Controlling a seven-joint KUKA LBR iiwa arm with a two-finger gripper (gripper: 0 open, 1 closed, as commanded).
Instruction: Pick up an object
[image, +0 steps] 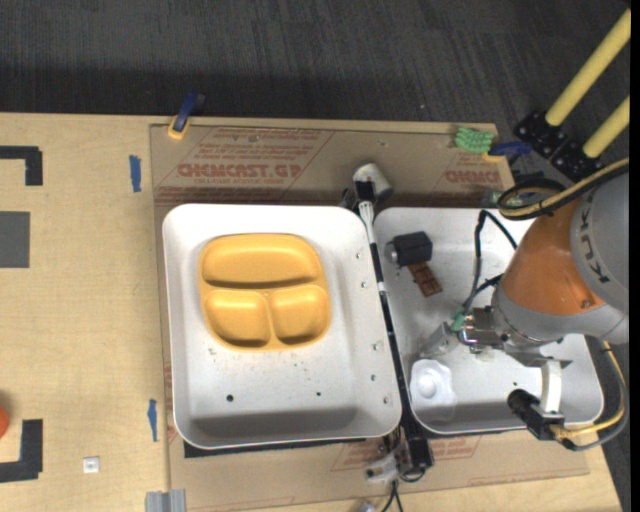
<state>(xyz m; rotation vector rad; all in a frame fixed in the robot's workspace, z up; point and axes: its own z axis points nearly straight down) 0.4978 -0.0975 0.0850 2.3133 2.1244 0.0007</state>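
the tool (470, 335) sits low in the right bin (590, 400); whether it is clenched or released i cannot tell. nearest pick looks to be the white cap (430, 383), just beside it at about 7 o'clock. a brown block (427, 281) lies at 11 o'clock, long axis running 10-to-4. the yellow tray (265, 290) is well off at 9 o'clock in the left bin (190, 400).

Yellow three-compartment tray (265, 290) lies upside down in the left bin (its far half) — untouched.
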